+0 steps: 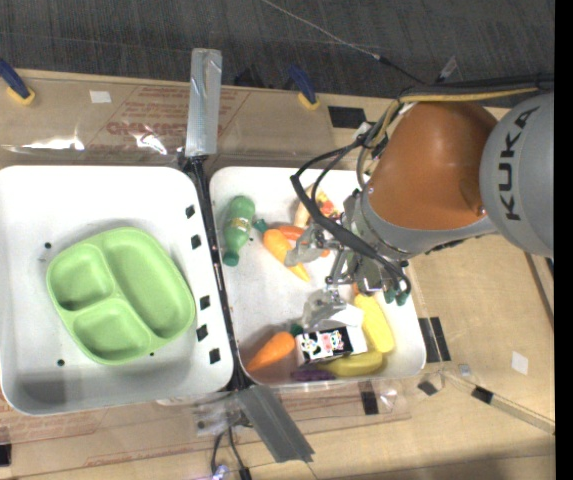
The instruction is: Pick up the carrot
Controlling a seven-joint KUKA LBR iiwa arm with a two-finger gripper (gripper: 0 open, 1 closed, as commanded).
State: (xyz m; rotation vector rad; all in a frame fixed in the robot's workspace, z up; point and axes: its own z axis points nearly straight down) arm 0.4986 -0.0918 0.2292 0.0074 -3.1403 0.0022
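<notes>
Camera view: carrot (272,351) lies slanted, tip lower-left, right bin (266,268).

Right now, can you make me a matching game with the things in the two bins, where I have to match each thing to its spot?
Things:
1. green divided plate
2. green bottle
3. carrot
4. banana

Spots:
A. right bin, near its left wall, toward the far end
B. right bin, near its front left corner
C. left bin, in the middle
D. right bin, near its front right corner

Pairs: 1-C, 2-A, 3-B, 4-D
</notes>
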